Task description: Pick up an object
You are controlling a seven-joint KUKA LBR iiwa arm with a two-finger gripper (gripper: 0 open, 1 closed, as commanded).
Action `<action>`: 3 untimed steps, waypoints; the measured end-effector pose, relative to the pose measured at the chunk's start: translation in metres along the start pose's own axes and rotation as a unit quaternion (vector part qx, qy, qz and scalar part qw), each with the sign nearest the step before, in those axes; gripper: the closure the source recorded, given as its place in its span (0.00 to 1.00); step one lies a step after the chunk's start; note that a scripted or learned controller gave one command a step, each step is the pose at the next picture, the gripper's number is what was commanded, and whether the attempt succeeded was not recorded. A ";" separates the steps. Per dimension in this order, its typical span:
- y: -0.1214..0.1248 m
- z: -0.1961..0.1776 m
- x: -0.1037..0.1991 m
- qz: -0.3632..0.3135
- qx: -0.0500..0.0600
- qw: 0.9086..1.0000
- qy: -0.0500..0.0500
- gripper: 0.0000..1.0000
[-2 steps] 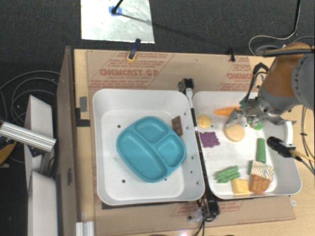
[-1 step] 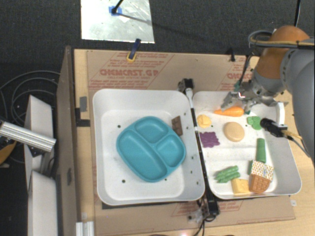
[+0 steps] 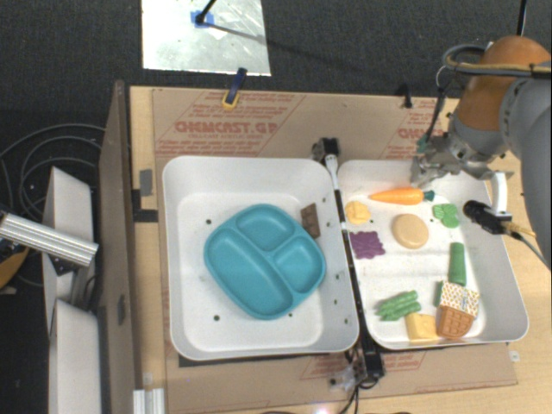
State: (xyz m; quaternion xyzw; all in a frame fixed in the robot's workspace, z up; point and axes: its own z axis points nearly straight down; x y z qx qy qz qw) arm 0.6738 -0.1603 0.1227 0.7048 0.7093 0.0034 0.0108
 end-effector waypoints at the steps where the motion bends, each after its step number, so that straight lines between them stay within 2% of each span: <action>1: -0.001 0.001 0.000 0.000 0.001 1.000 0.000 0.00; 2: -0.015 0.029 0.019 0.001 0.002 1.000 -0.001 0.00; 3: -0.016 0.017 0.016 0.000 0.006 1.000 -0.001 1.00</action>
